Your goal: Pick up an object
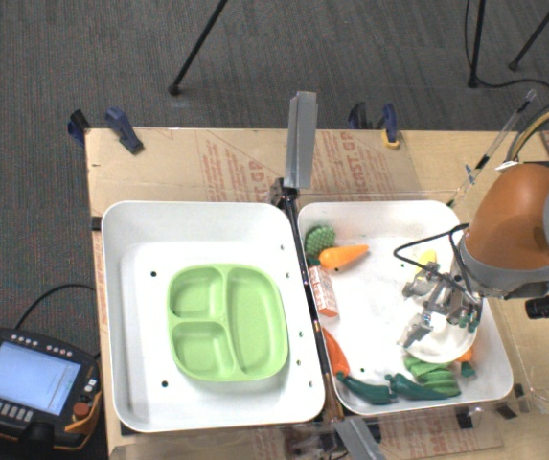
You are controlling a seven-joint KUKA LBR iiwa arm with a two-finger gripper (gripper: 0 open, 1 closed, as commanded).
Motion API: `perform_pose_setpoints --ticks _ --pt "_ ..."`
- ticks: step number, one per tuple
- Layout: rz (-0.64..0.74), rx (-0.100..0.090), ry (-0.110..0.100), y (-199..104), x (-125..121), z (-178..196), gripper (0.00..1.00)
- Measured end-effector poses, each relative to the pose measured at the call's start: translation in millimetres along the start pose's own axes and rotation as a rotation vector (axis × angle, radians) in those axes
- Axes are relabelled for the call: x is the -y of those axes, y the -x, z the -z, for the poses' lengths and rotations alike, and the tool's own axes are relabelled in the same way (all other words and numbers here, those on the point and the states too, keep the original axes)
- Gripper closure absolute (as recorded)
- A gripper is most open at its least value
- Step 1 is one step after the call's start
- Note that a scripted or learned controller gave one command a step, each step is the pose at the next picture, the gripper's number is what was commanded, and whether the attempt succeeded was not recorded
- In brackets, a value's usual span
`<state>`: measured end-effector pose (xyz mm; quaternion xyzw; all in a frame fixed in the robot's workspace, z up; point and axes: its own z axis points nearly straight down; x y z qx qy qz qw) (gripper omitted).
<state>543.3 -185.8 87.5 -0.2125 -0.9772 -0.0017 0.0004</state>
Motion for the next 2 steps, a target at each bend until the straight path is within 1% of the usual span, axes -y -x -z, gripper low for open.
perform_pose_setpoints --ticks 1,2 --pt "-0.076 0.005 -0.001 67 -22 1 0.0" --pt "0.12 0.002 -0.003 35 -110 0 0.0"
